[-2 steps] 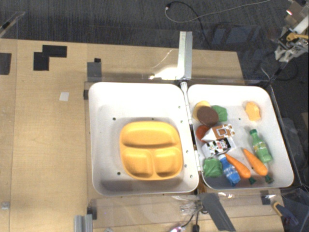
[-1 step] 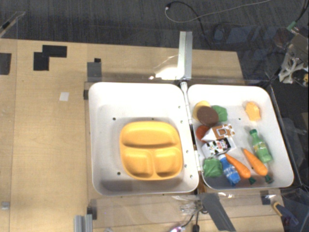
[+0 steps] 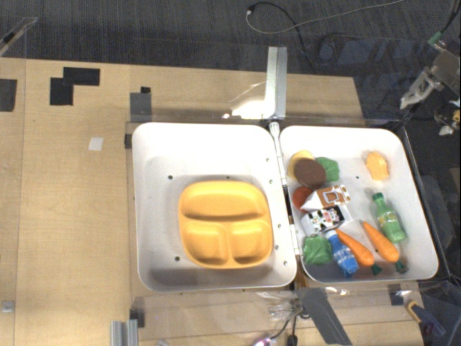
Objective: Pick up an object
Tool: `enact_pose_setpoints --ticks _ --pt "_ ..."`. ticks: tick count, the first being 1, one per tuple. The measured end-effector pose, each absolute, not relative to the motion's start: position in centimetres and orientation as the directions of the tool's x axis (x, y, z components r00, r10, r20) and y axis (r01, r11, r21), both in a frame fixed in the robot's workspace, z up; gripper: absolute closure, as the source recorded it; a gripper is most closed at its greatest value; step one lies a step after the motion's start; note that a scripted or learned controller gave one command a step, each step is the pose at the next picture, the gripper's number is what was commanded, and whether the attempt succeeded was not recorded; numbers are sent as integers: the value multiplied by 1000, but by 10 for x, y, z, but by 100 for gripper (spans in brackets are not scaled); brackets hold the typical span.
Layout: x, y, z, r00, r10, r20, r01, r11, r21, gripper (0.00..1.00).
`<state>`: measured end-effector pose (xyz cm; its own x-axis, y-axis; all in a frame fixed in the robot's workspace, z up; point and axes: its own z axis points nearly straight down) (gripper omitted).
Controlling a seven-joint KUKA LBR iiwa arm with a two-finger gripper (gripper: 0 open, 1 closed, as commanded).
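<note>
Right bin (image 3: 414, 186), contents: a heap of small toy foods, none lifted.
- Brown round piece (image 3: 310, 170) near the upper left corner, lying on a yellow piece (image 3: 299, 157), with a green leafy piece (image 3: 328, 167) touching its right side.
- Red piece (image 3: 301, 195) just below the brown one, against the bin's left wall.
- White printed carton (image 3: 325, 206) at the middle, tilted, partly over the red piece.
- Green lump (image 3: 315, 249) at the lower left; blue bottle (image 3: 342, 254) just beside it.
- Two carrots: one (image 3: 355, 247) touching the blue bottle, the other (image 3: 381, 242) to its right, both slanting down to the right.
- Green bottle (image 3: 389, 218) near the right wall, above the second carrot.
- Orange-yellow piece (image 3: 377, 165) apart from the rest, upper right.

Left bin (image 3: 151, 193): one yellow divided tray (image 3: 225, 220), three compartments, lying flat at the middle.

Arm: part of a grey mechanism (image 3: 432, 78) shows at the upper right, outside the bins and well apart from the toys. Whether its pincer is apart or together cannot be told.

Surroundings: wooden bench top (image 3: 65, 215); black cable (image 3: 331, 13) on the dark floor beyond.
</note>
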<state>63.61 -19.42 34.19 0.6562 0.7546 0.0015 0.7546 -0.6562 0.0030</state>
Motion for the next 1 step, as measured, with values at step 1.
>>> enact_pose_setpoints --ticks 1 --pt "637 -193 354 652 758 4 758 -652 6 100"
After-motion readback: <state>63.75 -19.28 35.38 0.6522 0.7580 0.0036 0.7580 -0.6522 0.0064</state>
